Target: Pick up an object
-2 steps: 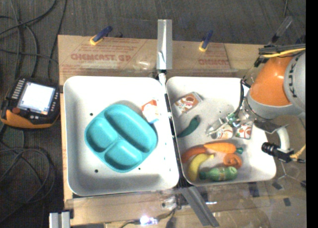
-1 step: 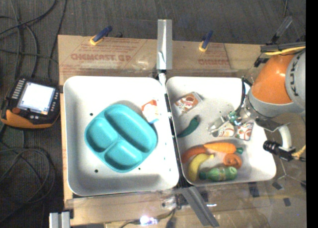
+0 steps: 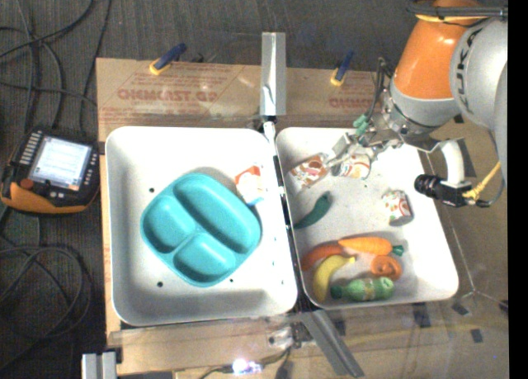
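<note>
bins [image 3: 124, 204]: white
tray [image 3: 200, 227]: teal/turquoise, plain
arm band [image 3: 433, 47]: orange; rest grey
carrot [image 3: 365, 245]: orange w/ green tip
banana [image 3: 328, 274]: yellow
small can [image 3: 398, 205]: white w/ red + green print
packet [image 3: 308, 171]: white/red
pendant [image 3: 51, 169]: orange/black, lit screen
clamps [image 3: 167, 58]: blue + yellow

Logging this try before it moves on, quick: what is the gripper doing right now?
Gripper: over the right bin near a small packet; open or shut cannot be told.
</note>
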### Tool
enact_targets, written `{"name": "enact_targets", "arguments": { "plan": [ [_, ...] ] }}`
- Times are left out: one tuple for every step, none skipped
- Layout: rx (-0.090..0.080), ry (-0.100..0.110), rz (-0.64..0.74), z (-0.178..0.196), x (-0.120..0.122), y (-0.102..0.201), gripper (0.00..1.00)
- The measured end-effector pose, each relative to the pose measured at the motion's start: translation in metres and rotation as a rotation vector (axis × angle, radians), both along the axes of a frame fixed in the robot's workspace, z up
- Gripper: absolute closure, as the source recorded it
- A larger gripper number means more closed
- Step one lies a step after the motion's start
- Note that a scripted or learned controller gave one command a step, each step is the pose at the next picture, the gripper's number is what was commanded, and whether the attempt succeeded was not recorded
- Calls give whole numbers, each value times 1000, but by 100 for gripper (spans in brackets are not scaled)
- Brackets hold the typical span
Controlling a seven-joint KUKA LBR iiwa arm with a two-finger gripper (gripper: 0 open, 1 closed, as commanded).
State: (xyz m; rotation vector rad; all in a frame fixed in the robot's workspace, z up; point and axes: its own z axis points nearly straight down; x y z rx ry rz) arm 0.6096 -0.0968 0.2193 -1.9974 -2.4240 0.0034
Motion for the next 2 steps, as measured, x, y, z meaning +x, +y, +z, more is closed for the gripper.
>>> {"name": "enact_targets", "arguments": {
  "plan": [
    [0,0,0,0,0,0,0],
    [-1,2,-59,-119,-6,-18,0]
  ]
}}
